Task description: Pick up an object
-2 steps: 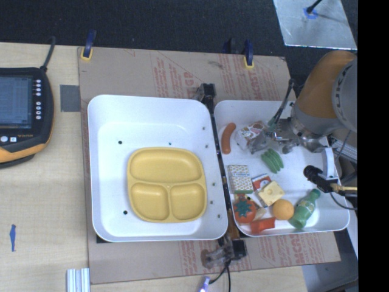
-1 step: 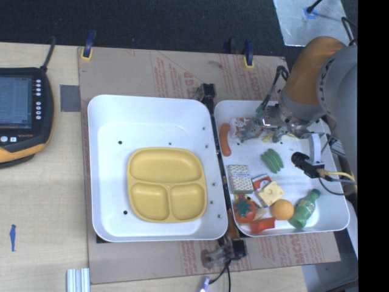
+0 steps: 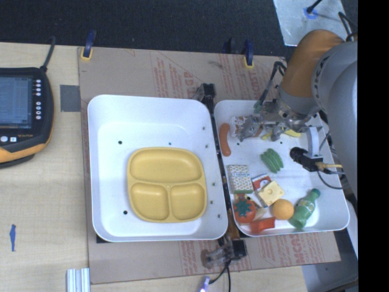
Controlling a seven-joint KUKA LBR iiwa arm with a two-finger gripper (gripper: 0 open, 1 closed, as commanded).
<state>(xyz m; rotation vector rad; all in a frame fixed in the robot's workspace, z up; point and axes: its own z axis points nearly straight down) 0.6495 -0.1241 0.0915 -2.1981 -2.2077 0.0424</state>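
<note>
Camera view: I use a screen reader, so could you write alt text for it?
A grey robot arm's gripper hangs over the far end of the right bin, which holds toy food. The left bin holds a yellow divided tray.

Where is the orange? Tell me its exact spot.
The orange lies in the right bin, near its front edge, between the cheese wedge and the green bottle.

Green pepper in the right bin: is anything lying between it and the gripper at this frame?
Nothing visible does. The gripper sits over the upper part of the right bin, and the green pepper lies just below it in the picture, with bare white floor around it. The sausage is off toward the left wall.
</note>
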